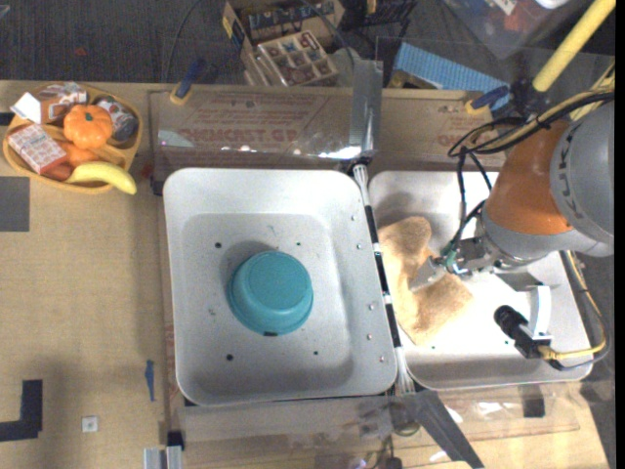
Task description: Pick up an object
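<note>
A tan, floppy bread-like piece lies in the right bin, against its left wall. My gripper reaches in from the right and is down on the middle of this piece, its fingertips touching the tan surface. The arm's orange band sits above it. A teal bowl rests upside down in the middle of the left bin.
A yellow dish with a small pumpkin, a banana and packets sits at the bench's far left. Cardboard stands behind both bins. Cables hang over the right bin's back edge.
</note>
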`<state>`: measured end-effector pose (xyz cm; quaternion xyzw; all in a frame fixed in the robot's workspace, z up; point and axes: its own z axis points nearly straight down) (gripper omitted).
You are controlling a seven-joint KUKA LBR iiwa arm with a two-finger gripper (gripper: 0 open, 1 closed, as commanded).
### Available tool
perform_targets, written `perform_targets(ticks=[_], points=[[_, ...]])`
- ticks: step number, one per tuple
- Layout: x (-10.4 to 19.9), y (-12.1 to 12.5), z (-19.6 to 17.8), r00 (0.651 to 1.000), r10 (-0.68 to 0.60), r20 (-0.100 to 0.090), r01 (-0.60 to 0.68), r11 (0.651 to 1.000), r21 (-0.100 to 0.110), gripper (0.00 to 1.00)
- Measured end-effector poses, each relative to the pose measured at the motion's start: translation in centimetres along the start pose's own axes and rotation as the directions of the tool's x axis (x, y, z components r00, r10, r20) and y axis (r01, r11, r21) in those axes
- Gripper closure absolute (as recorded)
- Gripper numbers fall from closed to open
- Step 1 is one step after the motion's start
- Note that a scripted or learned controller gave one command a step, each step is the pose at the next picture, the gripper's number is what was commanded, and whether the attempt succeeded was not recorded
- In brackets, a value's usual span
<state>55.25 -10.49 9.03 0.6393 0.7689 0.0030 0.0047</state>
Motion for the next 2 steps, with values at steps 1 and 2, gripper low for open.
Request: perform_targets(ticks=[1,2], points=[[-0.05,0.12,-1.04,1.0,0.0,0.001,0.0,1.0,-0.004,1.0],[-0.05,0.13,-1.06,1.0,0.0,0.001,0.0,1.0,-0.005,0.0]])
